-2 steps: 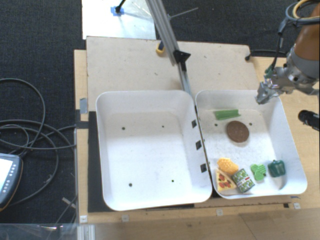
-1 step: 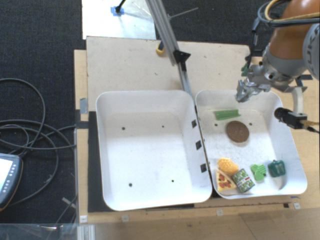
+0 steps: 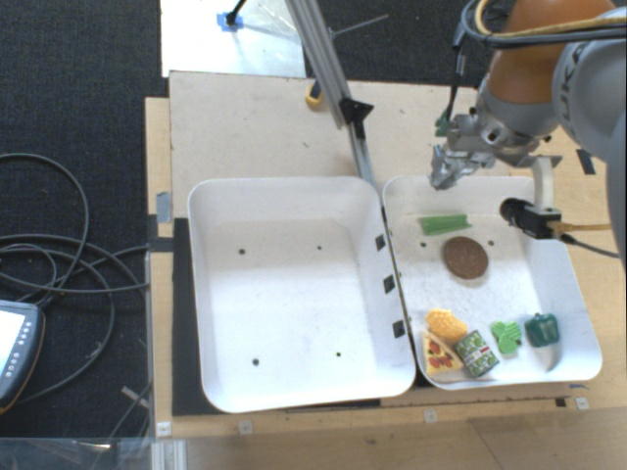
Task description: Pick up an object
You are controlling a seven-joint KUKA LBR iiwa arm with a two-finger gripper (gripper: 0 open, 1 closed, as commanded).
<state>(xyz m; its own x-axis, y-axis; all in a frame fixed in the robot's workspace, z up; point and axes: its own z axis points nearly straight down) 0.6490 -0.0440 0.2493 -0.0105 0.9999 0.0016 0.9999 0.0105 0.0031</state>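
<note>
My gripper (image 3: 444, 176) hangs over the far left part of the right bin (image 3: 578, 306), above and apart from the objects. Just below it lies a flat green strip (image 3: 444, 224). A brown round disc (image 3: 464, 258) rests near the bin's middle. Along the near edge sit a yellow corn piece (image 3: 446, 323), a slice-like red and yellow piece (image 3: 440, 354), a small green can (image 3: 477, 353), a bright green toy (image 3: 506, 336) and a dark green pepper (image 3: 542, 330). Nothing shows between the gripper's fingers.
The left bin (image 3: 211, 262) stands beside the right one, sharing a raised middle rim with black clips. A slanted metal pole (image 3: 328, 57) crosses the far side of the bench. Cables and a pendant lie on the floor at the left.
</note>
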